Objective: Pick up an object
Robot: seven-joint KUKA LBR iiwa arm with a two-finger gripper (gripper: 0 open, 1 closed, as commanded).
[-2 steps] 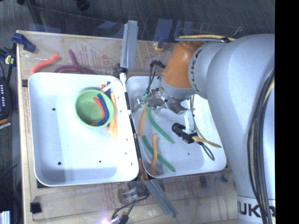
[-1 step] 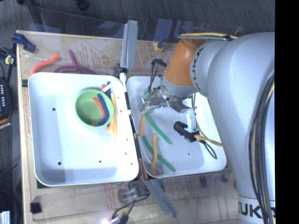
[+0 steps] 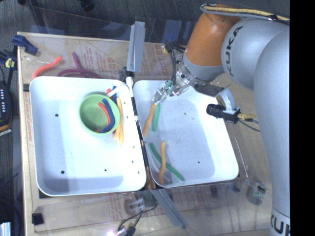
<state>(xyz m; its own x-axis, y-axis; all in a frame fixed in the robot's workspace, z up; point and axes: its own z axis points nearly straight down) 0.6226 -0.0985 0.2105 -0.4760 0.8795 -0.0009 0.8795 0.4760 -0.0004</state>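
Sticks (image 3: 153,118), orange and green, lie just below the pincer (image 3: 164,93), poised above for a grab. Its grip state? Cannot tell.

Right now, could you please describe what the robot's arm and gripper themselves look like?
The arm is bulky and rounded, in smooth grey casing with dark KUKA lettering, and a broad orange band sits above the wrist. A thin yellowish cable runs along its top edge. The gripper is a small metallic assembly with green details.
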